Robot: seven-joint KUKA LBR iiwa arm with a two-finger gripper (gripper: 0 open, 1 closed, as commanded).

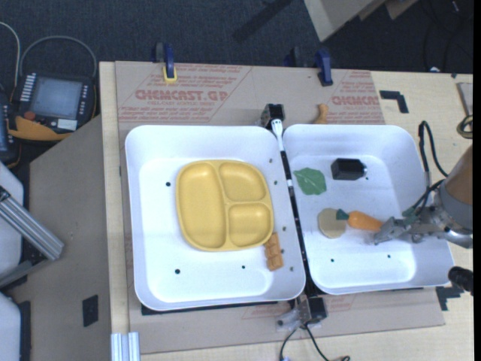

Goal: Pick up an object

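Reaching in low over the right bin point(406, 273), the gripper point(381, 236) is seen; whether it is parted cannot be told; just beyond its tip an orange carrot point(364, 220) is found, untouched.

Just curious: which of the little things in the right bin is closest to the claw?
The orange carrot-like piece, just beside the claw; the others lie farther off.
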